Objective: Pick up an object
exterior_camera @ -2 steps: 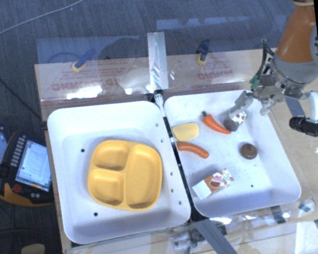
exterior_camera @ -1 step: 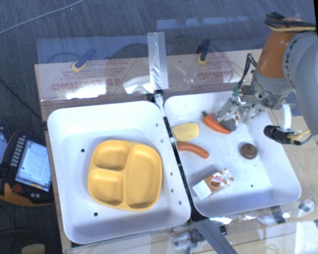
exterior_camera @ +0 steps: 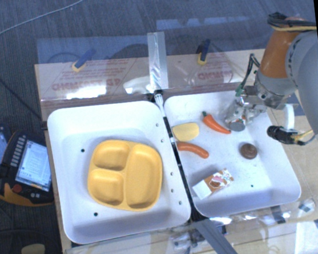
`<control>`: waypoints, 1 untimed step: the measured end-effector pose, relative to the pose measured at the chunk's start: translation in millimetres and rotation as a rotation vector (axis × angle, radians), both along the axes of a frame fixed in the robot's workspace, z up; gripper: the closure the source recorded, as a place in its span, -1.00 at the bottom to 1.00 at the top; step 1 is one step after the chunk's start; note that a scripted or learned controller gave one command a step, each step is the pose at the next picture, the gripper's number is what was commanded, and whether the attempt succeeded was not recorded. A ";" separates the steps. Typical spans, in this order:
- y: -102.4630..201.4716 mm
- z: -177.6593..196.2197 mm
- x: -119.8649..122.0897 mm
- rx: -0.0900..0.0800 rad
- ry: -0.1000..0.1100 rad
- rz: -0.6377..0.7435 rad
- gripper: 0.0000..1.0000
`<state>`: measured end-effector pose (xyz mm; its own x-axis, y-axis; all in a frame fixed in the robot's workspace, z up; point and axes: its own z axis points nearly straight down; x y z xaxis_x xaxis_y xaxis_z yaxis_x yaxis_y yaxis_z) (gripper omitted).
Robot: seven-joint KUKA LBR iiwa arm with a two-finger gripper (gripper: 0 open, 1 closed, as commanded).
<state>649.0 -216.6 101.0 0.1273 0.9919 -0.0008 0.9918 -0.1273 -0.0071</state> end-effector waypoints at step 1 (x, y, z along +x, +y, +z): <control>57.7 96.0 20.1 -0.002 -0.003 -0.070 1.00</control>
